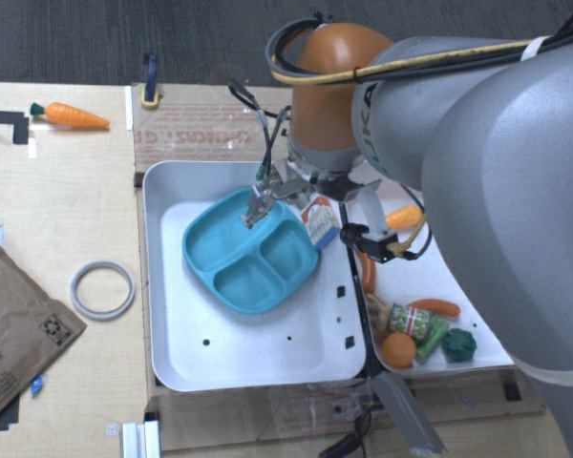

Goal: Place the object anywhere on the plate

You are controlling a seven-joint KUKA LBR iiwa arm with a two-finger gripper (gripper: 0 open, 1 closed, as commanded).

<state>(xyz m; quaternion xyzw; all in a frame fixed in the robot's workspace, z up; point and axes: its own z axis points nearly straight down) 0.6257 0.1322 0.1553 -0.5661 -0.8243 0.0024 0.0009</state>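
Note:
A blue divided plate (253, 256) lies tilted in the left white bin (239, 351). My gripper (260, 206) hangs over the plate's far compartment, close to its surface. A small white carton with blue and red print (321, 223) rests at the plate's right rim, just right of the gripper and partly under the wrist. Whether the carton is between the fingers is hidden by the wrist.
The right bin (477, 356) holds an orange carrot piece (403, 218), a red sausage (367, 271), a red pepper (435, 305), a green can (413, 322), an orange (397, 349) and broccoli (459, 343). On the bench to the left lie a carrot (73, 115), a tape ring (102, 288) and a cardboard box (19, 327).

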